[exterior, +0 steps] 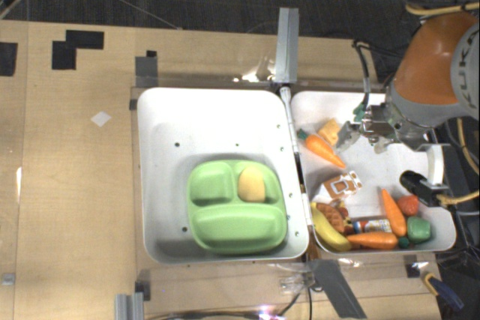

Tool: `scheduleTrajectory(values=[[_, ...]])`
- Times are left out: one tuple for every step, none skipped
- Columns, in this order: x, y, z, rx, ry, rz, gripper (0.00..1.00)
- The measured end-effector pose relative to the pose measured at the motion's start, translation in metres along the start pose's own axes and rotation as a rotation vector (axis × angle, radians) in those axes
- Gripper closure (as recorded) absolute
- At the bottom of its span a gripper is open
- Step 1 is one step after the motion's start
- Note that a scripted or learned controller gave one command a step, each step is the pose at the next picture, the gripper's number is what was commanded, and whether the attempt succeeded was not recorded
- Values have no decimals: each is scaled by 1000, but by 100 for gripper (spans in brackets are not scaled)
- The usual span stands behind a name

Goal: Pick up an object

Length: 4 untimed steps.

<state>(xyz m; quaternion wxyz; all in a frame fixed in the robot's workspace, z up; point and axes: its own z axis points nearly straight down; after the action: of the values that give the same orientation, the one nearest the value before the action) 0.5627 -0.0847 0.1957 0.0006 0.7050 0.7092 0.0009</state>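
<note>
1. Over the right bin [442,236], seen from the one camera above the bench, the arm [439,71] reaches in from the right, and its gripper [367,133] hangs low at the bin's upper half. I cannot tell how wide the gripper is set, and nothing can be seen held in it.
2. Just left of the gripper lies an orange carrot [324,150], tilted, with a pale yellow block [330,131] touching its upper side. By my judgement these are the likeliest things to be picked, since they lie nearest the tool and apart from the crowd below.
3. Lower in the same bin the toys are packed close: a small printed card [343,186], a banana [328,230], a second carrot [391,212], a third carrot [373,240] along the bottom wall, and a green piece [418,230] in the corner. Crowding there would make a clean grasp harder, I judge.
4. Beside it, the left bin [187,124] holds a green divided tray [236,210] with a yellow fruit [253,183] sitting in its upper right compartment, well apart from the gripper.
5. My reading is that the pick is not yet made.
</note>
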Motion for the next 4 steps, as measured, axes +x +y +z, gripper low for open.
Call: scheduleTrajectory(values=[[-14,59,64,-2,-1,-70,0],[48,60,10,-4,0,-138,0],[19,66,10,-4,-1,-8,0],[-2,66,99,-5,-1,34,0]])
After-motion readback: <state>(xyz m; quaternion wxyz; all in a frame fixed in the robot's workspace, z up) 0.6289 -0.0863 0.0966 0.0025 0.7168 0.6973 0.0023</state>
